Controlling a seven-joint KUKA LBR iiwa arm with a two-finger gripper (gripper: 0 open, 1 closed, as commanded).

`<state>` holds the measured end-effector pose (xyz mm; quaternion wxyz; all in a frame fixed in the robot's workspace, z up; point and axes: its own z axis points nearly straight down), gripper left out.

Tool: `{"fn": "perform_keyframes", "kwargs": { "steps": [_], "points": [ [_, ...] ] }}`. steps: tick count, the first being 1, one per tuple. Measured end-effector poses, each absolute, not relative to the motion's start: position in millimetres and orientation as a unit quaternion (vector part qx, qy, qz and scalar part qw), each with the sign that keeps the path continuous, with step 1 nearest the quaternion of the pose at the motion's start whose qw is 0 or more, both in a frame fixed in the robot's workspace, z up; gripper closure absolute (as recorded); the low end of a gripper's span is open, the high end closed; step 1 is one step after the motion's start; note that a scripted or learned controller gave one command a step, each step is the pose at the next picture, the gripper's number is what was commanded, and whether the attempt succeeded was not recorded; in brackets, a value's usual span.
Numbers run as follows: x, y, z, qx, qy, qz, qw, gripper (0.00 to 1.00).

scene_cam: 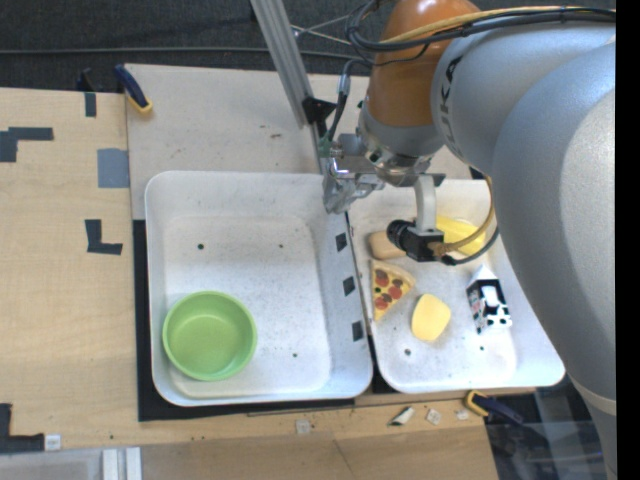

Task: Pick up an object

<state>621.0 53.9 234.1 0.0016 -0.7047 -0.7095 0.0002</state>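
Observation:
My gripper (338, 194) hangs over the rim between the two bins, near their far end, with nothing seen in it. In the right bin (520, 363) lie a pizza slice (388, 288), a yellow rounded piece (431, 318) and a small black-and-white toy (488, 305). There is also a tan piece (382, 245), partly hidden under the wrist. A yellow object (458, 230) lies further back, half covered by the arm. A green bowl (208, 335) sits in the near left corner of the left bin (240, 228).
The large grey arm covers the right bin's far and right side. A slanted metal rod (283, 48) rises behind the bins. Blue and yellow clamps (133, 88) sit at the bench's far left, and small scraps (415, 415) lie before the bins.

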Motion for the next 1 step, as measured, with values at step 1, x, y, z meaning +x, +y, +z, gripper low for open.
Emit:
{"fn": "perform_keyframes", "kwargs": {
  "steps": [1],
  "points": [
    [635.5,101.5,235.0,-0.705,-0.709,0.0009,0.001,1.0]
  ]
}}
